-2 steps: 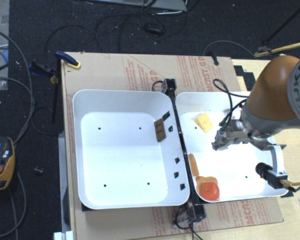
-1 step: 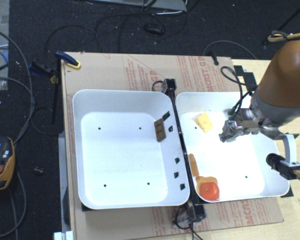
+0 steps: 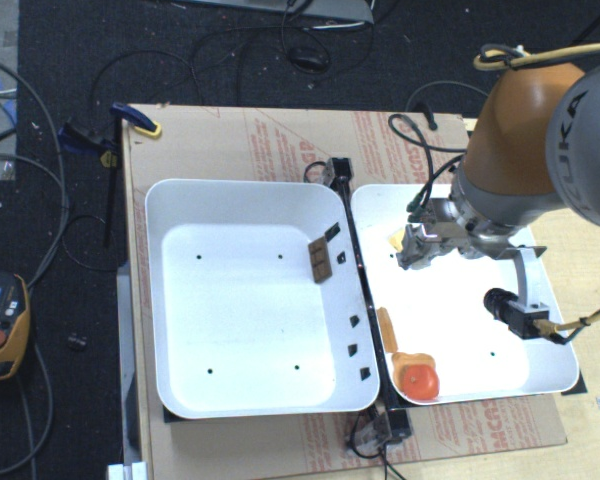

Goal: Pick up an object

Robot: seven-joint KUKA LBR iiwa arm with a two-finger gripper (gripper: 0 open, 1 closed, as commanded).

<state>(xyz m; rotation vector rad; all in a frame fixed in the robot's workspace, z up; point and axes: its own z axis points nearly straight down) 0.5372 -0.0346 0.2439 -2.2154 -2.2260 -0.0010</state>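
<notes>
The big arm (image 3: 540, 128) hangs over the right bin (image 3: 460, 313). Its end effector (image 3: 416, 251) sits low near the bin's left wall, up toward the back. I cannot tell whether it is released or clenched, and nothing shows in it.

Things to pick lie close by. A small yellow thing (image 3: 397, 239) peeks out just beside the end effector. A red ball (image 3: 418, 380) rests in the near left corner of the same bin, touching a tan block (image 3: 412, 360), and a thin orange stick (image 3: 387, 330) lies along the wall above them. In the left bin (image 3: 240, 298) a brown bar (image 3: 322, 260) lies by the right wall.

What could go wrong? The yellow thing is tucked near the wall, so the end effector might bump the wall or push the thing away. The red ball looks round and could roll off. The corner pile is tight, so a grab there might catch two things or none.
</notes>
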